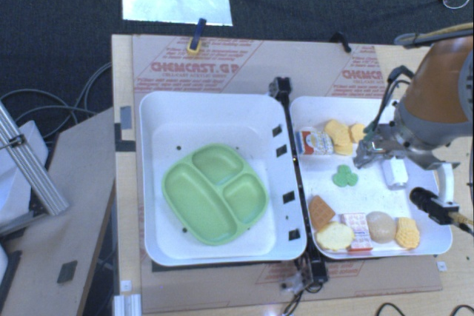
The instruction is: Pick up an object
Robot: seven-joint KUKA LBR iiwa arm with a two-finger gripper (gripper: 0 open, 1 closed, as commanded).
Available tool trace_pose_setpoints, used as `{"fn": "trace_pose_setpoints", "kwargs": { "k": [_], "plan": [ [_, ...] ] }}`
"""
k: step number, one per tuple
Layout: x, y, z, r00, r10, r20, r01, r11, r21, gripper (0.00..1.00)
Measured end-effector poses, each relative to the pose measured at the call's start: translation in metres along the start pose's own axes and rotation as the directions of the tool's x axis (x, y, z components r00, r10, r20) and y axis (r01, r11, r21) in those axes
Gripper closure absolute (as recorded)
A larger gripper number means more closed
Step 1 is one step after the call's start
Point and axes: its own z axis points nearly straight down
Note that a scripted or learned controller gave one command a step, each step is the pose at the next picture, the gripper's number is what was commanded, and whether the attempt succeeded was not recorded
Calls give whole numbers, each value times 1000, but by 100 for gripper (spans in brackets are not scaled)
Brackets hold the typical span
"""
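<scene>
The gripper (pixel 364 156) hangs low over the right bin (pixel 433 242), just above the green toy (pixel 344 176), probably lining up a grab, though its grip state cannot be told.

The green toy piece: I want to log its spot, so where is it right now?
In the camera view, the green toy piece lies mid right bin, just left of and below the gripper, above the cracker.

Arm (pixel 437 96) low, wrist angled left
</scene>
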Motion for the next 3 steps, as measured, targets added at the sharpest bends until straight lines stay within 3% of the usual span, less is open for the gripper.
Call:
{"fn": "trace_pose_setpoints", "kwargs": {
  "k": [1, 2, 3],
  "plan": [
    [0, 2, -33, 1000, 0, 0, 0, 1000, 2, 100],
    [25, 47, -39, 1000, -3, -1, 3, 1000, 2, 100],
    [32, 75, -28, 1000, -1, -1, 1, 1000, 5, 100]
  ]
}}
